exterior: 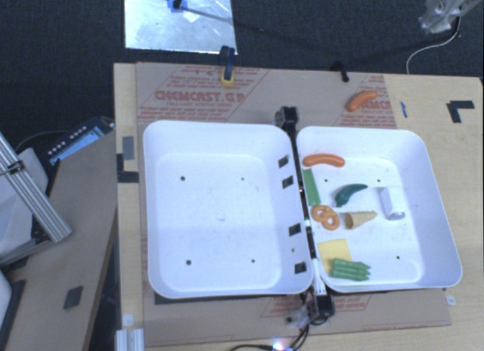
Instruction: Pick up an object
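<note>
The right bin (431, 191) holds several small toy foods. An orange sausage (324, 160) lies near its back left corner. Below it are a green stick (310, 187), a teal pepper (350, 193), an orange pretzel (326, 216), a cone (361, 218) and a white cylinder (391, 203). A yellow cheese slice (334, 250) and a bunch of green beans (349, 269) lie at the front. My gripper (446, 1) is a blurred grey shape at the top right corner, high and far behind the bins, with nothing seen in it.
The left bin (151, 191) sits beside the right one, joined by a black hinge strip (299, 206). A second orange sausage (361, 100) lies on the cardboard behind the right bin. A shiny sheet (178, 9) lies beyond the bench.
</note>
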Robot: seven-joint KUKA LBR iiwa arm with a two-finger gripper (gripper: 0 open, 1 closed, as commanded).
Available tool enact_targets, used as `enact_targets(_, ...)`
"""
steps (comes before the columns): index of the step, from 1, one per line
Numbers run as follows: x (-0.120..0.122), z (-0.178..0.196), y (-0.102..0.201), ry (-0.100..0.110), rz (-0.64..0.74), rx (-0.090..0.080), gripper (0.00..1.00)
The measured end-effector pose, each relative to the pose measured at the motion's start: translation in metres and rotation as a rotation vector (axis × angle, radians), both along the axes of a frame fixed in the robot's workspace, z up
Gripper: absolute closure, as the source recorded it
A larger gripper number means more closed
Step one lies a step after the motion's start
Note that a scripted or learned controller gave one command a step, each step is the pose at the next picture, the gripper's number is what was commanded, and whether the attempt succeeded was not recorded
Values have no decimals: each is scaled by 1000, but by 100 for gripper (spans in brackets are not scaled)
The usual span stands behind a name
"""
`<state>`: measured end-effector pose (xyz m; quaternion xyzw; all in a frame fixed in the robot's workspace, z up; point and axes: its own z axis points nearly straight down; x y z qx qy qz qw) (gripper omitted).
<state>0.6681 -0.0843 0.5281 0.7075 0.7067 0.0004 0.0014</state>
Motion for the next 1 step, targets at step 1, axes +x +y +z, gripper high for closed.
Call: enact_targets(1, 0, 7, 10, -1, 5, 0, 100)
